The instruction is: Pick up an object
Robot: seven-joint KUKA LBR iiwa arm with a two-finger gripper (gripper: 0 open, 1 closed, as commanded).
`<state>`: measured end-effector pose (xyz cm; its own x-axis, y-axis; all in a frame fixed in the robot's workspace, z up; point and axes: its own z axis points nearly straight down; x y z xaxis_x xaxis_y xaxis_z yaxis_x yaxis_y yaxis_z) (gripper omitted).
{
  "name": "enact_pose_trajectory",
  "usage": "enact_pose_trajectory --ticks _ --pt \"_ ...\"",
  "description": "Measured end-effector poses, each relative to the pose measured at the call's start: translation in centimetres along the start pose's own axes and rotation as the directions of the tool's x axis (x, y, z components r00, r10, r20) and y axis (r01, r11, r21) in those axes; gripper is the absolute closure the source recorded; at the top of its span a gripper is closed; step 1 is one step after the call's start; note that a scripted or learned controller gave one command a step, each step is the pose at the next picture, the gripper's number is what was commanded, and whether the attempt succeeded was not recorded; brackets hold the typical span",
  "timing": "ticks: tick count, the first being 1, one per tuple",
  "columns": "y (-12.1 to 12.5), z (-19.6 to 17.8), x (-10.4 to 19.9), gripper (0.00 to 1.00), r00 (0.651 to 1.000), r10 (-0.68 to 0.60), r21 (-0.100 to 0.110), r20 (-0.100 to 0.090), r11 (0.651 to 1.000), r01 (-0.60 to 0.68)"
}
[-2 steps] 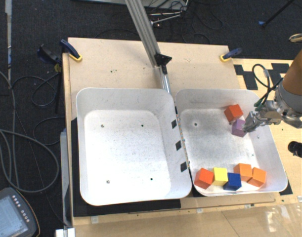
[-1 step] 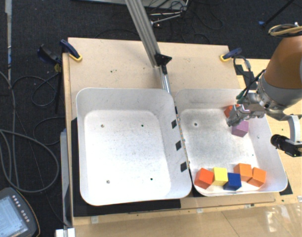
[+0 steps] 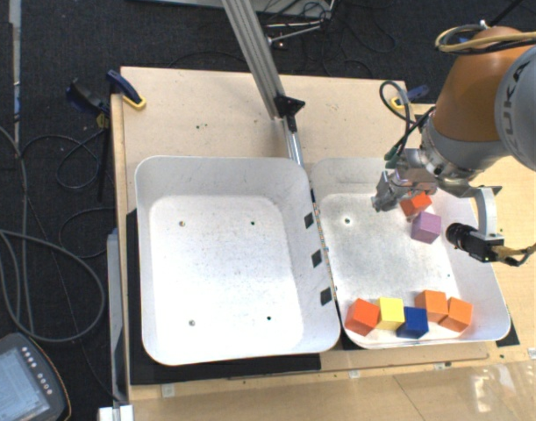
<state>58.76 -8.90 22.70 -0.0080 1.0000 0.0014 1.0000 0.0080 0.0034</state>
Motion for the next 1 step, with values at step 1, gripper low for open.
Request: enact_pose_trajectory --ticks 1 --pt "1.87 -0.24 5.94 1.0 1.0 -0.002 0.0 0.0 1.0 0.002"
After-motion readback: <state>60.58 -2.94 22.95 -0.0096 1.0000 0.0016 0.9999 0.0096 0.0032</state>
